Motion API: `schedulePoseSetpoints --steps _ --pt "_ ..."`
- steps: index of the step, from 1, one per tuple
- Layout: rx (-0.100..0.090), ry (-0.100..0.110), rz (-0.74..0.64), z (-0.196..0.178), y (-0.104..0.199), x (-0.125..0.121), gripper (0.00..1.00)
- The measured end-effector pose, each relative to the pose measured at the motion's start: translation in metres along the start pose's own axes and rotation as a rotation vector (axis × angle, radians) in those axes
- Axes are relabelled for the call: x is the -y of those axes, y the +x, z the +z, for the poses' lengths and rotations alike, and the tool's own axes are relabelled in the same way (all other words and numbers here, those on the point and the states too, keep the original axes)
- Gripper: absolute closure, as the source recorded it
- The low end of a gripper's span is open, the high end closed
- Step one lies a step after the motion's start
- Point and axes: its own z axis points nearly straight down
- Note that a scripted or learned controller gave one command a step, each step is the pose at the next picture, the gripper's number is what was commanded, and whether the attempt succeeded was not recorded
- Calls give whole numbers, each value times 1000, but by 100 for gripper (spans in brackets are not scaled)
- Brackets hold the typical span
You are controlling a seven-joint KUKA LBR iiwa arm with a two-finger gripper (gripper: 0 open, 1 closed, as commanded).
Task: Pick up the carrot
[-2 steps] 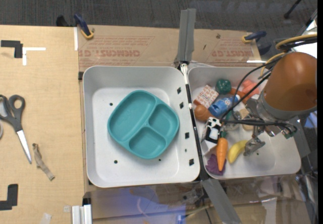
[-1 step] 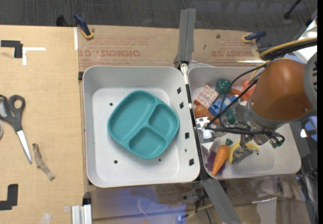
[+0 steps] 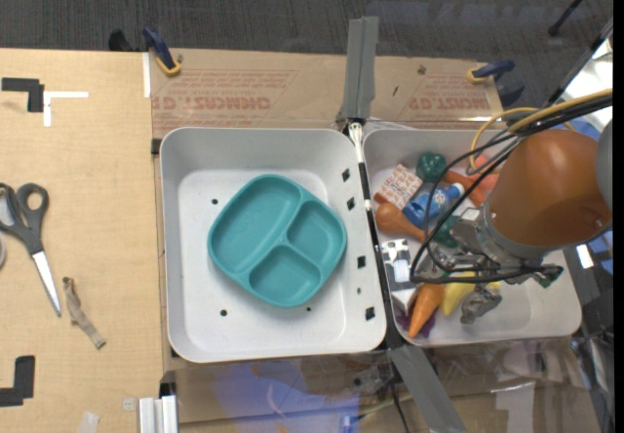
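Grey metal fingers of the two-finger gripper [image 3: 480, 304] hung low in the right white plastic bin [image 3: 546, 322], near its front edge; whether they were parted or closed could not be told, since the arm's orange-banded wrist [image 3: 546, 189] and black cables covered much of them. Just beside them, toward the bin's front-left corner, lay the orange carrot [image 3: 421, 309], its tip pointing at the front wall, with a yellow piece [image 3: 453, 297] touching its right side (what it was could not be made out). Toward the back sat a teal round knob [image 3: 432, 166], a printed white packet [image 3: 397, 185] and a blue tube [image 3: 425, 205]. A teal three-compartment plastic plate [image 3: 278, 240] lay centred in the left white bin [image 3: 180, 255]. Grey-handled scissors [image 3: 31, 231] rested on the cardboard worktop near its left edge.
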Motion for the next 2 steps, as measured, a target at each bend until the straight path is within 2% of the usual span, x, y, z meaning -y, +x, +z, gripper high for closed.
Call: schedulePoseSetpoints --steps 1,2 --pt "4 -3 -6 -8 -4 -2 100" --pt "2 -12 -258 -97 -28 -41 100"
